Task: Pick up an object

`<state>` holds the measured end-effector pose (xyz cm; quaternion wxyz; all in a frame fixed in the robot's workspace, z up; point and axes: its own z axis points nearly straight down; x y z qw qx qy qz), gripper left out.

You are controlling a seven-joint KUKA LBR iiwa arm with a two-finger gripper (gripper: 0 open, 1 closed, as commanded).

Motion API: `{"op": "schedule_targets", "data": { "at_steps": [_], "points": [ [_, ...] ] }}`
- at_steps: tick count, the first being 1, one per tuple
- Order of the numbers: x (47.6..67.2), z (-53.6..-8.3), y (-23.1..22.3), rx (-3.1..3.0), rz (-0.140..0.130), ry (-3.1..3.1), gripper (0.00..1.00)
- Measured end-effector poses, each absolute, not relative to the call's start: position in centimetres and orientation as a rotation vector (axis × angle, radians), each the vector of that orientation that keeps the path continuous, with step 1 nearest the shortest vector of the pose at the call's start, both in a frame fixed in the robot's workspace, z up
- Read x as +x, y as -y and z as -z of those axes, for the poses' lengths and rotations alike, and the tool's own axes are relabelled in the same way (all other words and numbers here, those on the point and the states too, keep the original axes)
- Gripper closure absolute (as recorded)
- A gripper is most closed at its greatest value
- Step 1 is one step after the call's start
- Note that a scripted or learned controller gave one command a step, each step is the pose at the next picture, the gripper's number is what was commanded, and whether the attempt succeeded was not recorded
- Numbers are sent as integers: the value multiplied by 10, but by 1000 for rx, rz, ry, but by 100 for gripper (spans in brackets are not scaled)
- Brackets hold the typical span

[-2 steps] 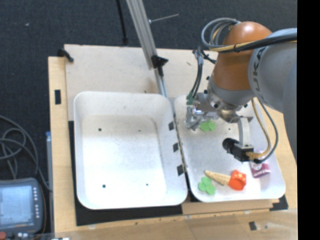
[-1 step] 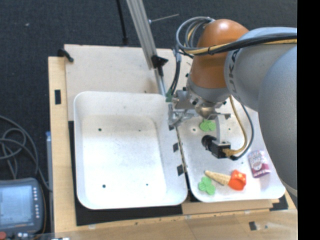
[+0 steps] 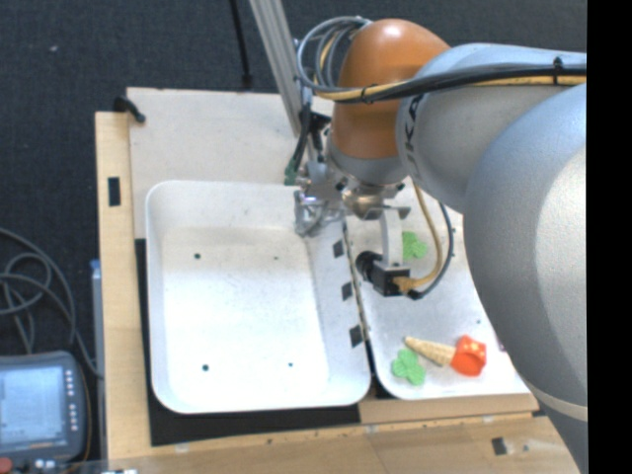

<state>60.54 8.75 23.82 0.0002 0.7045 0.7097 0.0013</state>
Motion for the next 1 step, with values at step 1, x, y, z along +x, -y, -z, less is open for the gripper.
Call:
{"op": "schedule_targets", "data": {
  "at_steps": [1],
  "points": [
    [605, -238, -83, 2217, 2, -2224, 0]
  ]
}}
